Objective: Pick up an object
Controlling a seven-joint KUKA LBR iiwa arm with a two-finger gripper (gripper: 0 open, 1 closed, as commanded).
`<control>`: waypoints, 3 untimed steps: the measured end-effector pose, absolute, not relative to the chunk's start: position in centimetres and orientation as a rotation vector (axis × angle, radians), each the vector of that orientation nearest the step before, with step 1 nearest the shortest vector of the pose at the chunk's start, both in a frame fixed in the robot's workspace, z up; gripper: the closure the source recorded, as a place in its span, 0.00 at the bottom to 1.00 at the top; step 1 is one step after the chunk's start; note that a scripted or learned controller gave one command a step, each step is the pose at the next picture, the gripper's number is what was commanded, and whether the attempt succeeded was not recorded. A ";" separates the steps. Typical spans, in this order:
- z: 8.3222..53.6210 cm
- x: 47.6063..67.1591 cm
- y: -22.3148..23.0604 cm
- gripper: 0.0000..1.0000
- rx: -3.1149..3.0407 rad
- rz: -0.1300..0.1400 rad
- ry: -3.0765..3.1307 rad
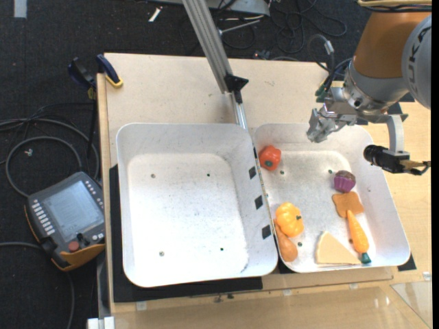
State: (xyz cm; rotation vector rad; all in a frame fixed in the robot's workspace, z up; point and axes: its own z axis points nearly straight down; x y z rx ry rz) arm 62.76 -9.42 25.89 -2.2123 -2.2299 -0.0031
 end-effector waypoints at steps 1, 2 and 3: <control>26.4 63.4 -4.4 1.00 -2.213 -0.003 -2.231; 25.9 62.7 1.0 1.00 -2.210 0.000 -2.229; 26.0 63.7 6.9 1.00 -2.212 -0.004 -2.232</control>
